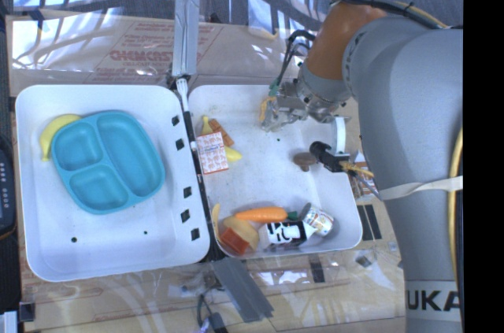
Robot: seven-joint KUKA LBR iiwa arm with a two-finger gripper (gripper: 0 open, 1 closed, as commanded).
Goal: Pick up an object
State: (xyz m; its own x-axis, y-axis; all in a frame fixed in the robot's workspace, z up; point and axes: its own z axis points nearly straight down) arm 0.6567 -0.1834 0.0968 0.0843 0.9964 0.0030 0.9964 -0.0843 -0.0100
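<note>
While my grey two-finger gripper (272, 117) hangs over the right shallow white bin (260, 201), I cannot tell its opening; the orange plastic carrot (261, 215) lies well below it.

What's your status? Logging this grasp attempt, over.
Gripper low over right bin, far end, nothing seen between fingers. Carrot, small carton, bottle untouched. Blue tray in left bin.

One fixed overhead camera looks slantwise down on both bins (102, 253).
</note>
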